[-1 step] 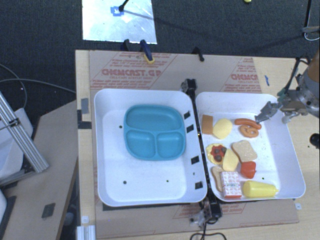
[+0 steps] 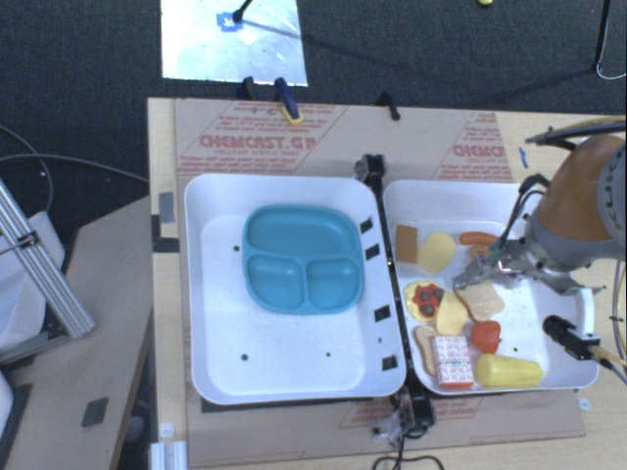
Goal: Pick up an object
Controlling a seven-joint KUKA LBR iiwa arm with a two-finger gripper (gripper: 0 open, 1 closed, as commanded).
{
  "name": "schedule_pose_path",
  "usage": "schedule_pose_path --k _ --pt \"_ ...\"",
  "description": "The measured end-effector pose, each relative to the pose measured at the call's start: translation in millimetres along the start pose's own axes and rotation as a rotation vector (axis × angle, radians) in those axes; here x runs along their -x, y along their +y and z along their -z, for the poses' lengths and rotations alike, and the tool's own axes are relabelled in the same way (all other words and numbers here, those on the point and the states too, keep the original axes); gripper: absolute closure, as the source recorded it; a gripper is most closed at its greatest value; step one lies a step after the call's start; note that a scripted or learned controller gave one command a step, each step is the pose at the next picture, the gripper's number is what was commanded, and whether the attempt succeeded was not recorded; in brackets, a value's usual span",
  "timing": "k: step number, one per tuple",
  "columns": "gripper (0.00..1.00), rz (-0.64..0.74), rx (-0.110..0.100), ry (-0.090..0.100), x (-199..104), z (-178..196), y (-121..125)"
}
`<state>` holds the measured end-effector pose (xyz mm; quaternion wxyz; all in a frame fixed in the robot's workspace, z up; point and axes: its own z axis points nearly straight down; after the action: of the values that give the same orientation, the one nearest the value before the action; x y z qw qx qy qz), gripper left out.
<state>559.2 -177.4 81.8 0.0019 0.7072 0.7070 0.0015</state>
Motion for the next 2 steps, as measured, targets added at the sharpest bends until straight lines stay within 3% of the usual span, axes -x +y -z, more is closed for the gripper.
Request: schedule_pose_path --k 1,2 --pt "1.0 0.001 0.007 -0.001 0.8 17.3 3.0" --pt "0.0 0.001 0.006 -0.001 0.8 16.6 2.7"
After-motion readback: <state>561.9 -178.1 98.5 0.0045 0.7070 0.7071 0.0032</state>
